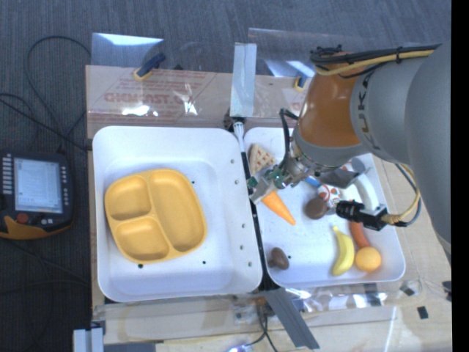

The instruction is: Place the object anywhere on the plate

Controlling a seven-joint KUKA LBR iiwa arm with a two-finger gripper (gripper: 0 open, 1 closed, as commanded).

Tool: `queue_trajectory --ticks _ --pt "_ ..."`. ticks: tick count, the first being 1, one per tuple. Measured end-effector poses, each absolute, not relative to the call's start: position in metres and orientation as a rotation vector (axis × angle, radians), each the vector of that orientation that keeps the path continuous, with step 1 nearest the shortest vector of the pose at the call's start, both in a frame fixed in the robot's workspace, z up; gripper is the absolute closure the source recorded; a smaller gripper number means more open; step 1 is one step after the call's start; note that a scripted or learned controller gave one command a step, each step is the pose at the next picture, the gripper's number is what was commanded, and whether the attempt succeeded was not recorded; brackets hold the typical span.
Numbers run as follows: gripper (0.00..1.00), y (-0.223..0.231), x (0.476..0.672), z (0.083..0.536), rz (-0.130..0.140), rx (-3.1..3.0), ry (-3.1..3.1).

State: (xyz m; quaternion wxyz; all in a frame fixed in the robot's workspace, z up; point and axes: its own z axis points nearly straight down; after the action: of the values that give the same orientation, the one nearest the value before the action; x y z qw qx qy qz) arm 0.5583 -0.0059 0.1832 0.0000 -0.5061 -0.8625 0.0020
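The plate [154, 215] lies in the left bin [176, 141], well apart from me. My fingers [272, 178] hang at the right bin's [388, 266] left edge; I cannot tell if they are apart. The carrot [279, 206] lies just below them, thick end nearest, tip slanting down-right. I judge I must drop slightly, then carry left.

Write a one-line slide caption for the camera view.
KUKA arm's hand low over the right bin beside a carrot, with the yellow divided plate waiting in the left bin.
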Motion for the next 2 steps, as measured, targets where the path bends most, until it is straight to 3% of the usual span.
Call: queue_trajectory --ticks 1,2 --pt "1.0 0.057 0.546 0.186 0.002 -1.681 -2.652" --pt "1.0 0.117 0.554 0.249 -0.004 -1.749 -2.613"
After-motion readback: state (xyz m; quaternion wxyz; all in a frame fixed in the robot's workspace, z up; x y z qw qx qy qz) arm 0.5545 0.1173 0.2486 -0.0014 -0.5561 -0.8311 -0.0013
